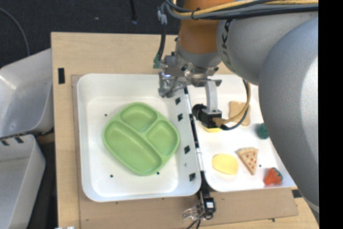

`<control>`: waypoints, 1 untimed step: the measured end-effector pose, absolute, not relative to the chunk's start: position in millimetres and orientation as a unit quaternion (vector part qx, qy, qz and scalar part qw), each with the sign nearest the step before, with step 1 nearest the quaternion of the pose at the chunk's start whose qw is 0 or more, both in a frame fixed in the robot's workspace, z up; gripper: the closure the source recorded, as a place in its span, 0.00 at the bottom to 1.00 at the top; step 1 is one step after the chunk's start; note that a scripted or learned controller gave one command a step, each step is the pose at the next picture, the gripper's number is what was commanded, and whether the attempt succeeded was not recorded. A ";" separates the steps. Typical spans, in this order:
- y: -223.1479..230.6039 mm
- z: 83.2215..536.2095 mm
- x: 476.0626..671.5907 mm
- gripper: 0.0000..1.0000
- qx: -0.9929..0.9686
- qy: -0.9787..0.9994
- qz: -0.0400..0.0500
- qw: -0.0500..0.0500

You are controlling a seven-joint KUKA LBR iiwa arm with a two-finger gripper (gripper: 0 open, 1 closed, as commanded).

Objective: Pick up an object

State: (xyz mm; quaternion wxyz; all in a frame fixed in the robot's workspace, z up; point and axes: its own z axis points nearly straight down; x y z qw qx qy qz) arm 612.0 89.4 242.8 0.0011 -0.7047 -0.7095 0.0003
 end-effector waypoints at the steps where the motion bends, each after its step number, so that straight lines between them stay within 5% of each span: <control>1: 86.1 243.7 612.6 0.00 -0.706 -0.708 0.000 0.000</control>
